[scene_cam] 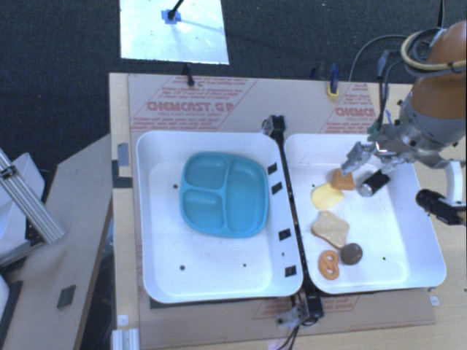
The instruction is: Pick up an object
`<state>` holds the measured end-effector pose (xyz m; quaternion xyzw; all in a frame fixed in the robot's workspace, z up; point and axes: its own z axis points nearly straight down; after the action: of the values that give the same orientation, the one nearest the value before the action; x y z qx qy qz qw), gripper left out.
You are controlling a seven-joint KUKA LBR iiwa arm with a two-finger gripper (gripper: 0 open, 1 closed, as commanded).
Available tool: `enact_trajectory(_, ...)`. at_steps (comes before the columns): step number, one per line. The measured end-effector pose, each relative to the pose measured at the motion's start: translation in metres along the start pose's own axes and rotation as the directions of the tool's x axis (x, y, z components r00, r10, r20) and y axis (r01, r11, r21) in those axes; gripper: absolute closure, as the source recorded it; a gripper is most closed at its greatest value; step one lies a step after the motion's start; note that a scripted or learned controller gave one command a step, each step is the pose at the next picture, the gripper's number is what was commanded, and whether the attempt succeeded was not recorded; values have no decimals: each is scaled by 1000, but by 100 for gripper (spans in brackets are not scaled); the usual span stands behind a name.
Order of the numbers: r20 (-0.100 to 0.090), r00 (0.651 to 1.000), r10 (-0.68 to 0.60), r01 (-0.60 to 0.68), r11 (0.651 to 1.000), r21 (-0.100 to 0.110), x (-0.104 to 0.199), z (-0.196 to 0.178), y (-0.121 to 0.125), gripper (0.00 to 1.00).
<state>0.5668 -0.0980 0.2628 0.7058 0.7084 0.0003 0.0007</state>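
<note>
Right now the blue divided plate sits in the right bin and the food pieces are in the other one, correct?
Not quite. The camera view shows the blue divided plate in the left bin; the food pieces lie in the right bin.

**Bench setup, dark carpet all round**

The bench (219, 97) is a tan board with red "CHEMCAST" print on its protective film. Behind the bench there's dark speckled carpet (58, 42), and a shiny square sheet (174, 31) lying on it. Left of the bench sits a grey-brown table (69, 232) with an aluminium rail (29, 203) across its edge.
</note>
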Motion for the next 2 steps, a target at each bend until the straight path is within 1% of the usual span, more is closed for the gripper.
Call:
enact_trajectory(1,-1,1000,2,-2,1000,4,-2,45,7,0)
enact_trajectory(2,-1,1000,2,-2,1000,6,-2,108,6,0)
